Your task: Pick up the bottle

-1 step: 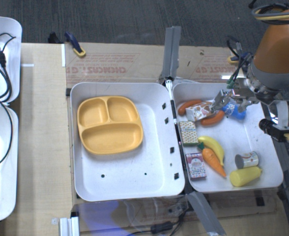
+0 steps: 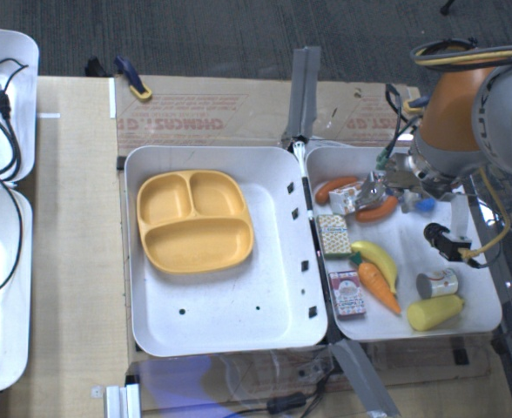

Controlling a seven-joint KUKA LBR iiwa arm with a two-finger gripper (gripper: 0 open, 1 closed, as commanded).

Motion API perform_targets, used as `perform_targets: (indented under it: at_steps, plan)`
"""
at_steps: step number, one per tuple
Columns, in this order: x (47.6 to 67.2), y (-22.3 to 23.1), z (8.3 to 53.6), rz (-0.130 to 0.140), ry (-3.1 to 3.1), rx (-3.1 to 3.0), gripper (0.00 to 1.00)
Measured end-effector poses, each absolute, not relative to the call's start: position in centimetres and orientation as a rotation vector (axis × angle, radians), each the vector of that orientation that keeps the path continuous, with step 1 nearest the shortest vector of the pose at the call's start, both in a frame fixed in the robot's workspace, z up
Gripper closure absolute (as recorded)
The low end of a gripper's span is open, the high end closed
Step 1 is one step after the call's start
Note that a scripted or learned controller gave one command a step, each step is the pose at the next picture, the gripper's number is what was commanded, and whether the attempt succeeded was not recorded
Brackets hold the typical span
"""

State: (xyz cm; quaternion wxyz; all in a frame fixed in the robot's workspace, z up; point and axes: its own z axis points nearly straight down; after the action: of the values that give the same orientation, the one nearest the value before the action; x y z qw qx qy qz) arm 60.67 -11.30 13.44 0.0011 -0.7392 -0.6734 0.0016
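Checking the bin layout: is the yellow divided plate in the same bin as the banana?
No, the yellow divided plate lies in the left bin; the banana lies in the right.

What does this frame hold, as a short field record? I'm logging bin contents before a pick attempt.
left bin: yellow divided plate
right bin: hot dogs, cracker box, banana, carrot, red carton, small can, yellow bottle
bottle position: lying at the right bin's near right corner, just below the can
gripper: low over the hot dogs at the right bin's far side
gripper to bottle: apart, across the bin
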Motion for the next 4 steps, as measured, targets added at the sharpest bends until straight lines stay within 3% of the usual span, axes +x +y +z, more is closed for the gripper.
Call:
perform_targets:
  at_steps: [1, 2, 3, 4]
  plan:
    - [65.3, -16.2, 10.6, 0.027, -2.278, -2.065, 0.0]
    - [65.5, -16.7, 10.7, 0.013, -2.247, -2.086, 0.0]
    - [65.4, -16.3, 11.5, 0.019, -2.246, -2.072, 1.0]
    - [61.4, -21.3, 9.5, -0.017, -2.52, -1.869, 1.0]
